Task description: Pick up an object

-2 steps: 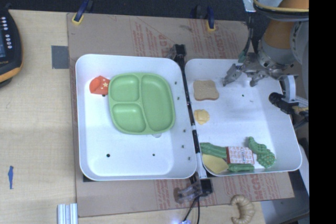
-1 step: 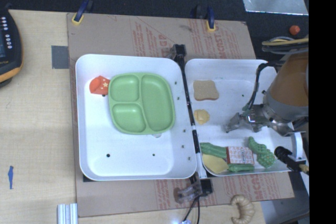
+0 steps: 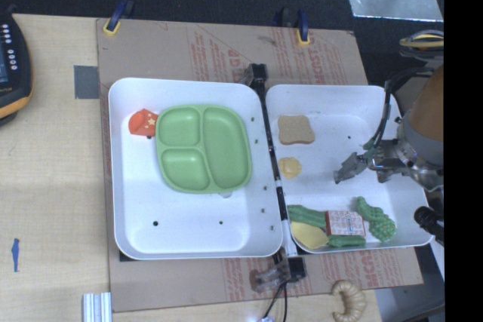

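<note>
Camera view has no object picked yet: a tan bread slice [image 3: 296,130] and a small yellow round piece [image 3: 290,167] lie in the right bin [image 3: 332,98], green toys along its near wall. Gripper [image 3: 353,168] hovers beside them, fingers spread, holding nothing. Next it likely needs to descend over one piece.

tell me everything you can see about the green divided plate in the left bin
The green divided plate is a pale green, matte, plastic-looking dish with rounded corners and raised ridges splitting it into three compartments: two on its left side, one above the other, and one long one on its right. All three look bare. It lies flat, turned slightly askew, in the upper middle of the left bin. A small red object sits at its upper left corner, seeming to touch its rim. The gripper is off in the right bin.
</note>
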`<state>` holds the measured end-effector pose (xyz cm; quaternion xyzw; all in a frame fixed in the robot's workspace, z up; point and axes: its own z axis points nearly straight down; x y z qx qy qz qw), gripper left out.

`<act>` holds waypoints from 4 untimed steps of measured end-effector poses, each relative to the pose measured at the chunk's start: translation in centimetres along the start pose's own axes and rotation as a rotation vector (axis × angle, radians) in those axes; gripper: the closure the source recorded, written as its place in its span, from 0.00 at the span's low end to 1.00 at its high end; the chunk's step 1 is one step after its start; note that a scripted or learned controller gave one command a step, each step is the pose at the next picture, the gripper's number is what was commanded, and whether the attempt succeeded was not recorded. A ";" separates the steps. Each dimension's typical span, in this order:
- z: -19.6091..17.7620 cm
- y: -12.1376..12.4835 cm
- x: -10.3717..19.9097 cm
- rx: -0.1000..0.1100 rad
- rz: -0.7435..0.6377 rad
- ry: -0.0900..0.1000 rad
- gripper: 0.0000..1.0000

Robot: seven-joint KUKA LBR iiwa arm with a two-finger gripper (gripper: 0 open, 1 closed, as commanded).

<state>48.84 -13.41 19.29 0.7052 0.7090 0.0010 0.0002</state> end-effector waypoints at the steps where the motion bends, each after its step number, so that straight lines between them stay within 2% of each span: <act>1: 8.9 12.6 -0.8 -0.001 -0.003 -0.003 0.00; 2: 10.2 4.8 -6.0 0.012 0.008 -0.002 0.00; 3: 10.2 -1.3 -5.8 0.011 0.004 0.001 0.00; 4: 9.1 -0.9 -5.9 0.007 0.002 -0.001 1.00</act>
